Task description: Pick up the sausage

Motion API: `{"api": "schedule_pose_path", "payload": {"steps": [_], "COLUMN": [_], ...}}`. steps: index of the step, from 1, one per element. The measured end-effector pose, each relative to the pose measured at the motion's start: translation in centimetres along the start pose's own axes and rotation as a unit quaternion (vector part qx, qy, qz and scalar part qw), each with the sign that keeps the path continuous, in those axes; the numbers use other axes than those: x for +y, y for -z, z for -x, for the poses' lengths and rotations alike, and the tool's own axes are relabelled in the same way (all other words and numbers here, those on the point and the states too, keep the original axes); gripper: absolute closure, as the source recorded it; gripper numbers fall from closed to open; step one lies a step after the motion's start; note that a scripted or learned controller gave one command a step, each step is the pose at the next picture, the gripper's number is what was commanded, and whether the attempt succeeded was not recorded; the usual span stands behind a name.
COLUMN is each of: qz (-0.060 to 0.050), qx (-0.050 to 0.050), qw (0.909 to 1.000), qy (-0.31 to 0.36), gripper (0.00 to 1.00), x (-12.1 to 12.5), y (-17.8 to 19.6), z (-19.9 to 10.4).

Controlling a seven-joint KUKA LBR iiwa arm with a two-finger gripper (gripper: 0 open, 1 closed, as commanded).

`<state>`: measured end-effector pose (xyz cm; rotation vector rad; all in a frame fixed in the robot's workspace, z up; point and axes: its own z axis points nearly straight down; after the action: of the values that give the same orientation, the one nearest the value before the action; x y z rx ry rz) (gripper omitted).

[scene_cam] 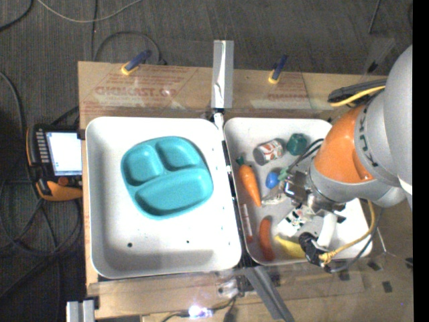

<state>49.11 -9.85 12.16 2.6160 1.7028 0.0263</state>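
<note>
The sausage point(266, 237) is a short red-brown link lying near the front wall of the right bin point(315, 124), just left of a yellow banana point(289, 247). My gripper point(295, 211) hangs low over the middle of this bin, below the orange wrist band point(338, 154). It sits a little to the right of and behind the sausage, and cables and the gripper body hide what is directly beneath it. Nothing can be made out held in the gripper.
An orange carrot point(251, 184) lies along the right bin's left side, with a thin red stick point(246, 223) beside it. A small can point(269, 151), a green object point(297, 142) and a blue object point(272, 178) sit toward the back. The left bin point(100, 180) holds a teal divided plate point(167, 176).
</note>
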Motion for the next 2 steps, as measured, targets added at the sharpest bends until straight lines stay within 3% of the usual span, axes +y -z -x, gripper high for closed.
{"api": "schedule_pose_path", "payload": {"steps": [1,2], "qz": [0.010,0.013], "qx": [-0.001,0.000], "qw": [0.9948,0.9942], "qy": [0.101,0.106], "gripper": [0.00,0.00], "x": [0.58,0.74], "y": [-1.14,-1.17], "z": [0.40,0.33]}}
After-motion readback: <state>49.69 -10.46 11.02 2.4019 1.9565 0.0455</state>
